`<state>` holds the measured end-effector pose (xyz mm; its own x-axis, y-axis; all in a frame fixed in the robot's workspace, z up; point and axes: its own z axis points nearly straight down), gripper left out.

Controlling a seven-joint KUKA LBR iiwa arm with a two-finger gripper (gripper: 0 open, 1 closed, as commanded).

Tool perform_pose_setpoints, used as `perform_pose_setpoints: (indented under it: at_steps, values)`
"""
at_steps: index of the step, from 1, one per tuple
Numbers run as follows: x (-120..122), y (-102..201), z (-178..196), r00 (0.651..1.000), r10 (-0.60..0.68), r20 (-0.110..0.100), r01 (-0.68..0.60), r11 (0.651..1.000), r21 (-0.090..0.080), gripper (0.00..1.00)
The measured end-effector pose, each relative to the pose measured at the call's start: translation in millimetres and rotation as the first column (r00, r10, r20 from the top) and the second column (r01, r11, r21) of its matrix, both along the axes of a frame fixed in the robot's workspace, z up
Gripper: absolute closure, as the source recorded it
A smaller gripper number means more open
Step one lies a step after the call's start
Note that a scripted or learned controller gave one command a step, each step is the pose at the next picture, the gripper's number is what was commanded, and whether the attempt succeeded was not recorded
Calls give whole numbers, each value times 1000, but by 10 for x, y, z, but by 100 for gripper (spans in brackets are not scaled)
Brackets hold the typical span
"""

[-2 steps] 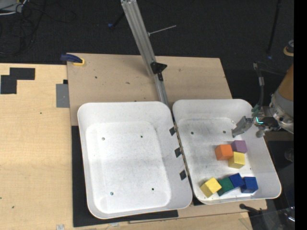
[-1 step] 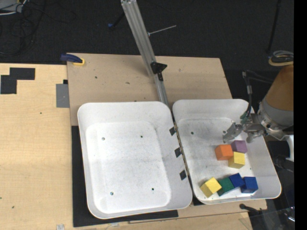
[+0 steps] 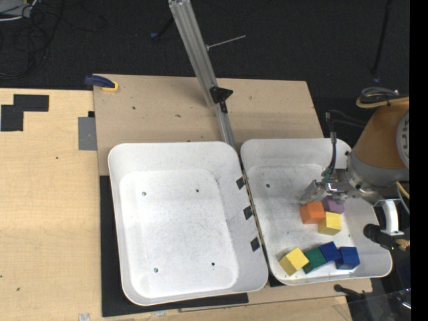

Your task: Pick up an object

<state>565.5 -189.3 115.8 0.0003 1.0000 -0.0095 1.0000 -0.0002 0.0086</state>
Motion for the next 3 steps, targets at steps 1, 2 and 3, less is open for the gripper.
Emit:
perform_pose_setpoints:
  at_steps: [1, 2, 3]
  values:
    - [50, -9, 25, 1000, 0, 15, 0, 1000, 0, 0]
    - [63, -24, 130, 1000, -3, 20, 3, 1000, -3, 100]
    - [79, -7, 761, 1000, 1, -5, -1, 1000, 9, 100]
